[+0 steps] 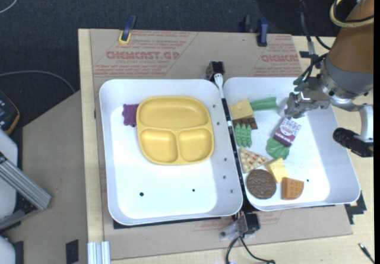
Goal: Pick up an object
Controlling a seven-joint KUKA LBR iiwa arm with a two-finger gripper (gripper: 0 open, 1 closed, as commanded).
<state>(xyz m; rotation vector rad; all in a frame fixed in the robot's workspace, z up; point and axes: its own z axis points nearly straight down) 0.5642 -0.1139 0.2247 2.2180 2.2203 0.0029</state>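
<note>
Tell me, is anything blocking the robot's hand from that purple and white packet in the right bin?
Nothing visible does. The hand sits just above the purple and white packet, which lies on top of the pile with its upper face bare. A green piece lies against its lower end, and the green stick lies off to its upper left, neither covering it.
</note>
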